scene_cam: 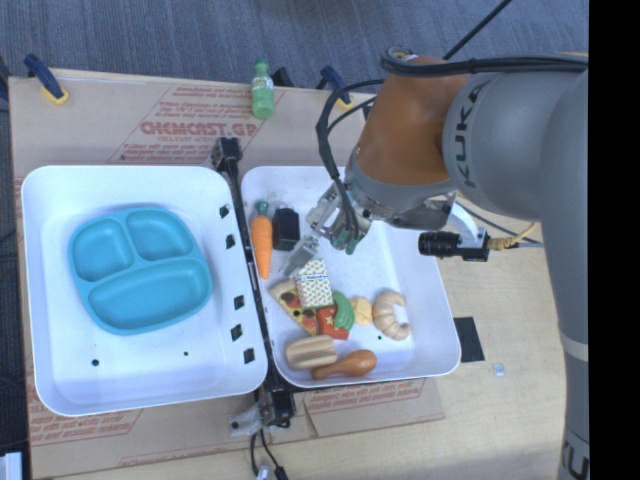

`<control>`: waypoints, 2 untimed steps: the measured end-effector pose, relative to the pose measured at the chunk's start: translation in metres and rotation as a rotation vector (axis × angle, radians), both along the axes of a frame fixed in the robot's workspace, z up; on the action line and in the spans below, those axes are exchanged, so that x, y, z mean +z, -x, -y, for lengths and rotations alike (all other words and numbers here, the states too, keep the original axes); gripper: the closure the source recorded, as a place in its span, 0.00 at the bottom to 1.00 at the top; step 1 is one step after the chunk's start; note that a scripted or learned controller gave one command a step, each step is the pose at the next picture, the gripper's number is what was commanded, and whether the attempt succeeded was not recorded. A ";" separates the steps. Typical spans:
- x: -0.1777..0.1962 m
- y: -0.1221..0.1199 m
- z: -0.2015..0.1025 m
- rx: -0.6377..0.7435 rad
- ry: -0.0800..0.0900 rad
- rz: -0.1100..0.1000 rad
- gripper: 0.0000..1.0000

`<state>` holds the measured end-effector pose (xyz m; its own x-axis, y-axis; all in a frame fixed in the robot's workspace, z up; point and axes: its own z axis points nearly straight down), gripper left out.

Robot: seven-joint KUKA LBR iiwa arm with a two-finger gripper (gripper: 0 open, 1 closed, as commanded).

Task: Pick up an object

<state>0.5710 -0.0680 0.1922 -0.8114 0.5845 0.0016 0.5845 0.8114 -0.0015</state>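
Note:
My gripper (322,246) hangs over the middle of the right bin (425,278), open, with nothing between its fingers. Just below it lies a checkered box (314,286) on a pizza slice (290,303). Left of the gripper are an orange carrot (261,243) and a small black block (286,228). Toward the bin's front lie a red and green pepper piece (336,316), a croissant (392,313), a hot dog bun (310,350) and a brown drumstick (346,364). The wrist and the arm's orange band hide the bin's back right part.
The left bin (40,358) holds a blue divided plate (140,268). A green bottle (262,90) stands on the bench behind the bins. Black clips run along the wall between the bins (240,268). A black cable rises at the back right.

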 end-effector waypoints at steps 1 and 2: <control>-0.101 0.018 0.038 0.086 0.000 0.000 0.00; -0.100 0.036 0.029 0.328 -0.001 0.000 0.00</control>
<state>0.5346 -0.0967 0.0918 -0.9564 0.2921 0.0023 0.2921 0.9564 -0.0004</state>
